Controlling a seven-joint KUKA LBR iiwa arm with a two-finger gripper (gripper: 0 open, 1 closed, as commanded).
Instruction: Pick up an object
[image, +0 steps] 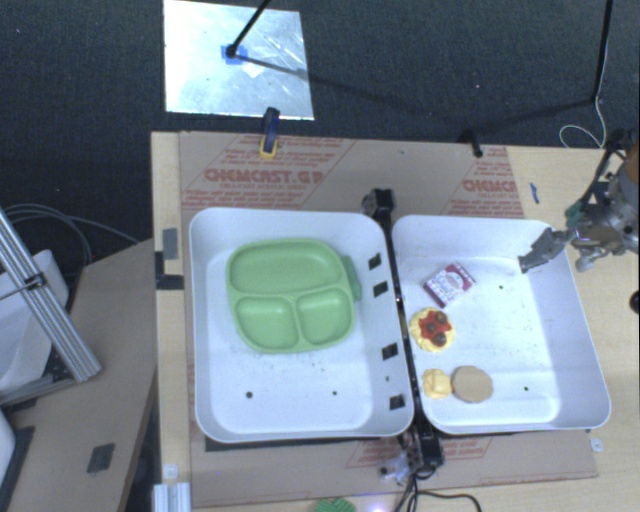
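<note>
The right bin (560, 330) holds a small red-and-white packet (449, 284), a yellow piece with a red top (432, 329), a small yellow lump (435, 383) and a tan round biscuit (472, 384). My gripper (540, 250) reaches in from the right edge, over the bin's upper right corner. It is well to the right of the packet and touches none of the objects. One dark finger (535, 254) points down and left, with nothing seen on it.
The left bin (210, 330) holds a green divided plate (293, 296). A black divider with clips (385, 290) runs between the bins. The bins stand on a cardboard sheet (300, 170). A metal frame (40, 310) stands at the far left.
</note>
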